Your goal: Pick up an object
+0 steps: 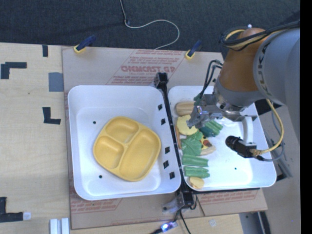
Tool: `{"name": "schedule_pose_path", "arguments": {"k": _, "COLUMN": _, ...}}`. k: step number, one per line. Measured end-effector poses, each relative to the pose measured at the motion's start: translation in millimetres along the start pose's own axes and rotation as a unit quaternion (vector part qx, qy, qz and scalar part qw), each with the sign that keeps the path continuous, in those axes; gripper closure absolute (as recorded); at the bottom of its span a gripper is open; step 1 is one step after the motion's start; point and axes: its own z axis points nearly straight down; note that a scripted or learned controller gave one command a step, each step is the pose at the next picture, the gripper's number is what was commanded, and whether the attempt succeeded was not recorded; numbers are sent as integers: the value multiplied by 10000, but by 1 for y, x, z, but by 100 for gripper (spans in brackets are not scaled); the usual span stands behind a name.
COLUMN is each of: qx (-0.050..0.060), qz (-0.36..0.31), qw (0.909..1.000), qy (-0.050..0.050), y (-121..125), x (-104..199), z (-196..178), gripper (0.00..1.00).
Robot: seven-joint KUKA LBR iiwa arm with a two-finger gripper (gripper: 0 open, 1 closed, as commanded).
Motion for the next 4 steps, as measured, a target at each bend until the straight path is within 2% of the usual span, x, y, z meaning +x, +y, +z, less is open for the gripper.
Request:
{"name": "schedule_pose_path", "arguments": {"k": 1, "qx": -8, "qz": -7, "qw": 10000, "qy": -2, "y": 34, "x": 54, "z": 2, "gripper": 100}}
{"name": "schedule_pose_path", "arguments": {"k": 3, "qx": -15, "qz": 2, "qw": 10000, "qy": -6, "y": 100, "x": 138, "z": -19, "gripper": 100}}
{"name": "schedule_pose_path", "arguments": {"k": 4, "qx": 0, "qz": 23, "qw": 10000, "qy": -19, "y": 100, "x": 138, "z": -14, "gripper": 100}}
